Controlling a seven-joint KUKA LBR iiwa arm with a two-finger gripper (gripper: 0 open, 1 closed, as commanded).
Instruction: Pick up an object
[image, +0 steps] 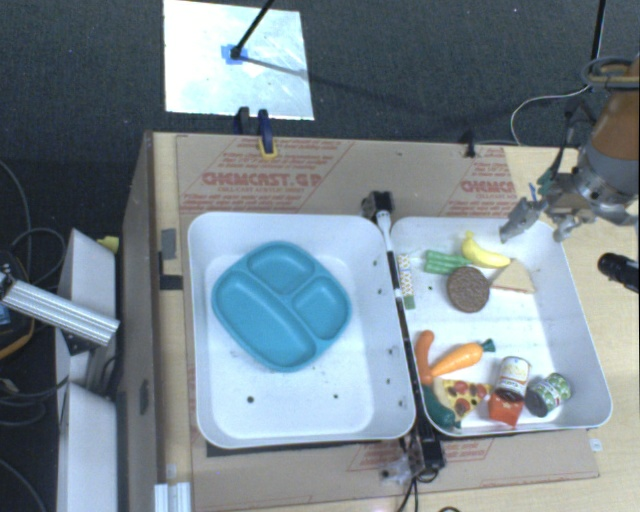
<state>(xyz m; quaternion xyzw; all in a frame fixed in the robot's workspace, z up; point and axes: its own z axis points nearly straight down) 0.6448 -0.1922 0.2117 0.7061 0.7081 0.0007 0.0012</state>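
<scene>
Seen from above, the grey arm's gripper (540, 222) hangs over the upper right corner of the right bin (570, 330), its two fingers spread apart with nothing between them. Just below and left of it lies a toy banana (484, 252), beside a green bean pod (442, 263), a brown round cookie (468, 289) and a pale sandwich wedge (514, 277) (the wedge touches the cookie's right edge). Toward the lower right of the frame, along the same bin's near wall, sit a toy carrot (461, 358), an orange pepper (424, 356), a pizza slice (454, 396), a small white-labelled can (513, 375), a red piece (505, 407) and a green-labelled tin on its side (547, 393). The left bin (230, 400), centre frame, carries a blue divided plate (281, 304).
</scene>
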